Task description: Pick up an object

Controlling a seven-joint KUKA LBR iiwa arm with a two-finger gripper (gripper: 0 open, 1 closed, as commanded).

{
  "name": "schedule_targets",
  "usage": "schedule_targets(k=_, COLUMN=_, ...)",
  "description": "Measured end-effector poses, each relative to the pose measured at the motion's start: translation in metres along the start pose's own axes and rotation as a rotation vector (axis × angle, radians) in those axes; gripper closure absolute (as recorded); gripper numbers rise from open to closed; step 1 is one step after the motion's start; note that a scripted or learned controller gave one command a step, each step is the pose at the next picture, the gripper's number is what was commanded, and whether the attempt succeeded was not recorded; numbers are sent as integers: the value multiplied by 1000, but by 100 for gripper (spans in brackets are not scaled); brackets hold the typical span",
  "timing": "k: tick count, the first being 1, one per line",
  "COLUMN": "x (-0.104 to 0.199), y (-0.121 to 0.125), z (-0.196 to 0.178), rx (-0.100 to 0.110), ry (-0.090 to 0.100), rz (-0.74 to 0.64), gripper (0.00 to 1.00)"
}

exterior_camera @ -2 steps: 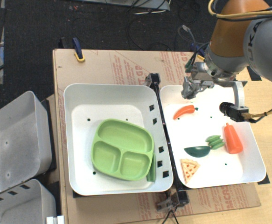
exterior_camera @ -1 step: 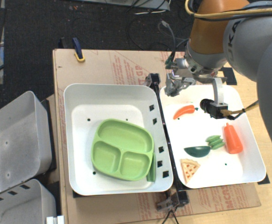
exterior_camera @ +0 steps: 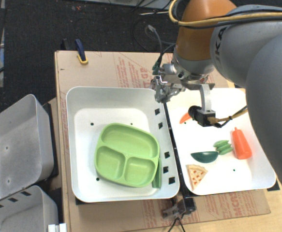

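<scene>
You had the arm (exterior_camera: 257, 42) reaching in from 3 o'clock, with the gripper (exterior_camera: 162, 94) hanging over the joined rims at the 12 o'clock end of the 2 bins. Whether it was spread or pressed together, you could not tell from this view. Dropping straight down from there would likely have struck the rim of the left bin (exterior_camera: 82, 100) or the right bin (exterior_camera: 257, 173) rather than any object. The green plate (exterior_camera: 126, 154) filled much of the left bin, its long axis running 10 to 4 o'clock. Lying flat, it probably offered little to pinch. In the right bin, the orange bottle (exterior_camera: 241, 144) lay along 12 to 6, cap toward 12. The small carrot (exterior_camera: 184, 118), nearest the gripper at its 4 o'clock, slanted 1 to 7, tip seemingly toward 7.
</scene>
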State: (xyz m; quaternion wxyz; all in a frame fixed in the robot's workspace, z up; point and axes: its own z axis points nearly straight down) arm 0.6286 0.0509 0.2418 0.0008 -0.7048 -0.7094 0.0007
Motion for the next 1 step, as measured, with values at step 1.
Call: schedule_targets(k=1, x=46, y=11, z=-1, rx=-5, ry=-1, rz=0, gripper=100)
